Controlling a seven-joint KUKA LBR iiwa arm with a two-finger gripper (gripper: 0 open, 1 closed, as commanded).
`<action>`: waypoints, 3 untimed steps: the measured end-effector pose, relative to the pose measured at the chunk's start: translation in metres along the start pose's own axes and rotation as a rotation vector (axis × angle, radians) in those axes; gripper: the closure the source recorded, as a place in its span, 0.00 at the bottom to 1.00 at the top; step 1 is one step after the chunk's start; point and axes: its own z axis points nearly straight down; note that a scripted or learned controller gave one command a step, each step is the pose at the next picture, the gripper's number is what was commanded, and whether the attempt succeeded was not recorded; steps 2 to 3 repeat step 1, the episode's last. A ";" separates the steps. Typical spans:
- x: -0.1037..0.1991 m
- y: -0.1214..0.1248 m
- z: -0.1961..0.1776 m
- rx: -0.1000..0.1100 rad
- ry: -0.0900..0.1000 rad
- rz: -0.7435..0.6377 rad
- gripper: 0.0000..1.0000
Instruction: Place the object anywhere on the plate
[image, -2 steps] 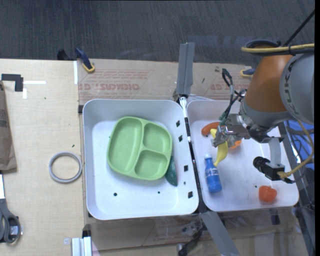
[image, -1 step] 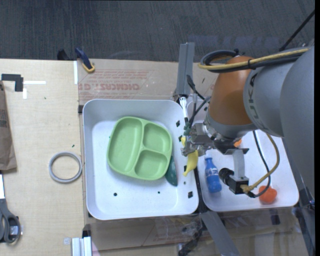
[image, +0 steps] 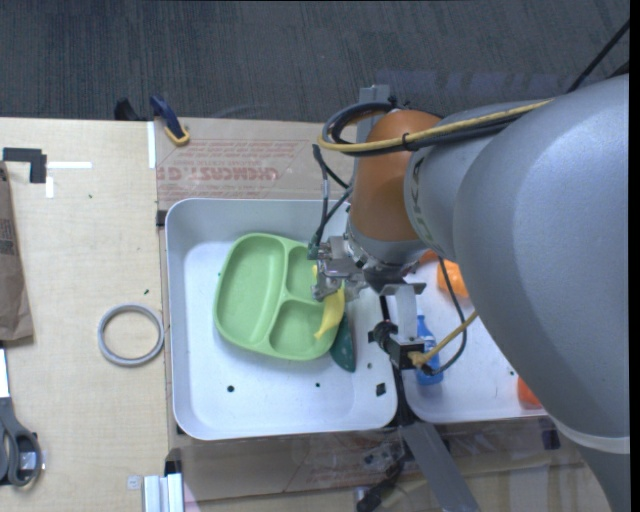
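Note:
A light green divided plate (image: 265, 293) lies in the left white bin (image: 200, 390). My gripper (image: 327, 280) hovers over the plate's right edge, its fingers shut on the top end of a yellow banana-shaped toy (image: 330, 314). The toy hangs down over the plate's right rim, by the lower right compartment. A dark green object (image: 344, 352) lies on the bin floor just off the plate's lower right edge, partly under the toy's tip.
The right bin holds an orange object (image: 452, 279), a blue object (image: 427, 352) and another orange piece (image: 528, 391), mostly hidden by the arm. A grey ring (image: 131, 333) lies on the bench to the left. Cardboard (image: 240, 170) sits behind the left bin.

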 end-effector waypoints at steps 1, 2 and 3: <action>0.001 0.000 0.000 -0.001 0.001 -0.001 0.00; 0.001 0.000 0.000 -0.001 0.001 -0.001 0.00; 0.001 0.000 0.000 -0.001 0.001 -0.001 0.00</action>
